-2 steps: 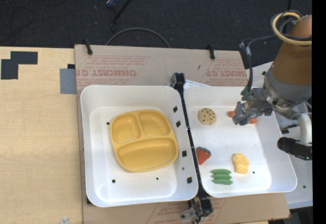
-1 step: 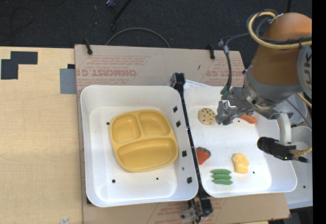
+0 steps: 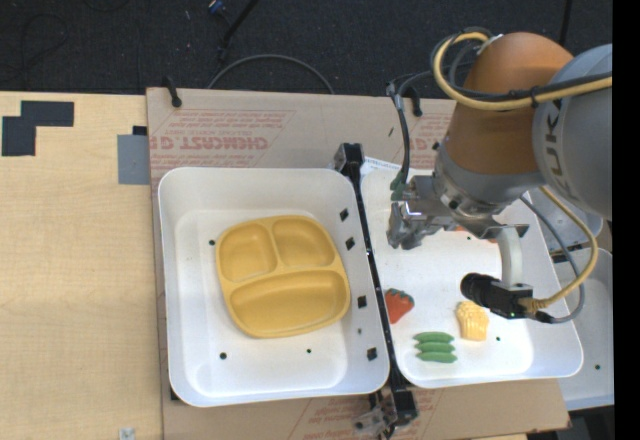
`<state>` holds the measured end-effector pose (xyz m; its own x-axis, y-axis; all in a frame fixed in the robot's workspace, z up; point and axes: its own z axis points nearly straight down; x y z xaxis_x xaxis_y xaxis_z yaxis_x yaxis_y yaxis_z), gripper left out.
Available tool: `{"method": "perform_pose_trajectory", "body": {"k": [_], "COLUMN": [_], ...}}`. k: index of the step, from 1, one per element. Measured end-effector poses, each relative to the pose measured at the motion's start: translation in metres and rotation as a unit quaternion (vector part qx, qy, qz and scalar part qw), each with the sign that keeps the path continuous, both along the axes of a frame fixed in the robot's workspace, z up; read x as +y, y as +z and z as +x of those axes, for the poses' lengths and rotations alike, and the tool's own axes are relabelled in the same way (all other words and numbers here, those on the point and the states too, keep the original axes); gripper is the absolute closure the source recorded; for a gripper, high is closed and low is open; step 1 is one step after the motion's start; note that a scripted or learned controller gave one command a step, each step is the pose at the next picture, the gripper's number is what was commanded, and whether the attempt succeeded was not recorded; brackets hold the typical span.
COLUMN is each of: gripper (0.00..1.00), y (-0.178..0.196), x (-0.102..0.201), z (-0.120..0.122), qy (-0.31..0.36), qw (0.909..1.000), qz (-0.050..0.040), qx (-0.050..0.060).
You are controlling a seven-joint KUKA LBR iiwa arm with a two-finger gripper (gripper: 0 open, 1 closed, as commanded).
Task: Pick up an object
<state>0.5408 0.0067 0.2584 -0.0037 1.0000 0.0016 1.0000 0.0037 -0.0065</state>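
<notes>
Strawberry toy, red, lies in the right bin at its left wall, just below and slightly left of the gripper. Fingers: state cannot be told; nothing visibly held. Green pea pod and yellow corn lie nearby, rightward. Left bin holds a yellow divided plate.

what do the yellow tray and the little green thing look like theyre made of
The yellow three-compartment tray looks like moulded plastic: uniform colour, rounded ridges, soft matte sheen. The small green pea-pod-shaped toy seems to be plastic or rubber, evenly coloured with bumpy lobes; too small to tell which.
</notes>
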Motion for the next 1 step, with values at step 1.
{"method": "perform_pose_trajectory", "body": {"k": [1], "gripper": [1.0], "y": [-0.0008], "x": [0.0568], "z": [0.0005], "qy": [0.0], "qw": [1.0], "qz": [0.0], "qx": [-0.001]}}
